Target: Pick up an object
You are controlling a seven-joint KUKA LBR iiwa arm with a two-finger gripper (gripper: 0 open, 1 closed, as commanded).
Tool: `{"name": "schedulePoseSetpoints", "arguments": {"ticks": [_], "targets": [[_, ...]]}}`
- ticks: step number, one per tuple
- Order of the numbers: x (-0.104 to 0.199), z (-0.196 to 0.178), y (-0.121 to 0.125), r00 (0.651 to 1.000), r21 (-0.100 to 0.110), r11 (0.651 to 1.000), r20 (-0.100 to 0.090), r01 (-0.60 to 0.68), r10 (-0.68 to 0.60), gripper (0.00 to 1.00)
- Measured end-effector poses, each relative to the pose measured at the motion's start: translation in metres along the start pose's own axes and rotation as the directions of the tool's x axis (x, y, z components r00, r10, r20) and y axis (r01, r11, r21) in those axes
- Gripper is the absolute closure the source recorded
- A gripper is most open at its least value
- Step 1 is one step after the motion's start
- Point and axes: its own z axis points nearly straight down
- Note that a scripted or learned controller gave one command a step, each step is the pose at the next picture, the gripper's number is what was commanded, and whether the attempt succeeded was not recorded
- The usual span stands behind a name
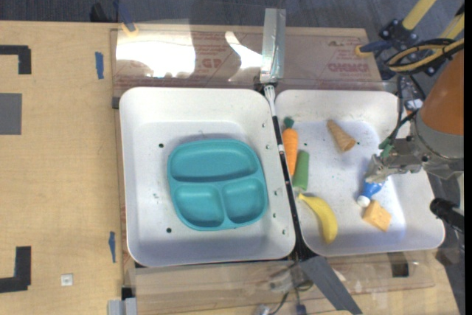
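The right bin (346, 105) holds several toy foods. An orange carrot (290, 145) and a green piece (301, 167) lie along its left wall. A yellow banana (321, 215) lies near its front left. A tan cone (341, 136) sits toward the back. A small blue and white object (367, 193) and an orange wedge (377, 217) rest at the right. My gripper (380, 172) hangs low over the right side of this bin, just above the blue and white object. I cannot see anything held in it.
The left bin (140, 114) carries a teal divided plate (217, 183). A metal divider strip (271, 48) and a clear sheet lie behind the bins. Yellow and black cables (413, 48) hang at the upper right near the arm.
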Motion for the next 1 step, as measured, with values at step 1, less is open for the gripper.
{"name": "schedulePoseSetpoints", "arguments": {"ticks": [1], "targets": [[0.0562,-0.0136,0.0484,0.998,-0.007,0.998,0.002,0.063,-0.063,1.00]]}}
